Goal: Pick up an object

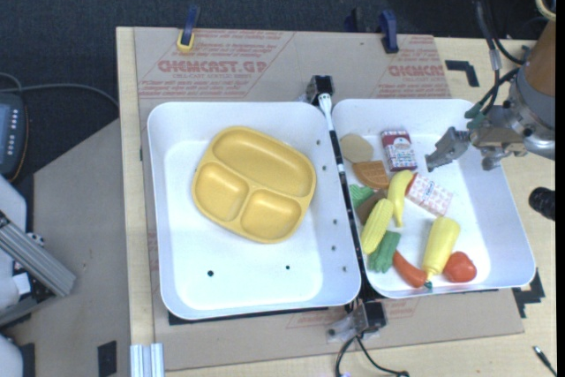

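Two white bins side by side on the surface (pixel 265 57). Left bin (pixel 177 278): yellow divided plate (pixel 254 184). Right bin (pixel 503 225): pile of toy food, including red carton (pixel 399 149), yellow corn (pixel 376 225), yellow bottle (pixel 440 245), tomato (pixel 459 267), carrot (pixel 407 269). Gripper (pixel 463 147) positioned over the right bin's upper part, near the carton. Fingers apart, nothing between them.
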`<action>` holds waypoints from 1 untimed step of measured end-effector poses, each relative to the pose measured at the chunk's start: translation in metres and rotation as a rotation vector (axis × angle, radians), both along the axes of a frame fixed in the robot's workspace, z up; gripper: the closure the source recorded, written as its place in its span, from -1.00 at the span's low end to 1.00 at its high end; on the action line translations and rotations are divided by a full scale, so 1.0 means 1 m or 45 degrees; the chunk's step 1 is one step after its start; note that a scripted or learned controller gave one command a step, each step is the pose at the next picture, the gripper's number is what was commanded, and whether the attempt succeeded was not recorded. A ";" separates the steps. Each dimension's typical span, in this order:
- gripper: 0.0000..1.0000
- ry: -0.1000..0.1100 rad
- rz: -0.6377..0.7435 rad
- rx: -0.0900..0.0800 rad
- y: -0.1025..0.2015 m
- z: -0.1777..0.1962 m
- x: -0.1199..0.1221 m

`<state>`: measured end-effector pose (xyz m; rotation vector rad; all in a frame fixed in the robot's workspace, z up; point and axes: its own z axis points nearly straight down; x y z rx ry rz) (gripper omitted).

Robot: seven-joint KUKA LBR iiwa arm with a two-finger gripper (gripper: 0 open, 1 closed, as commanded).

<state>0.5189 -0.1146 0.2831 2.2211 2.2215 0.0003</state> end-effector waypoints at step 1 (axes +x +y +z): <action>-1.00 0.006 -0.002 0.002 -0.004 -0.044 -0.004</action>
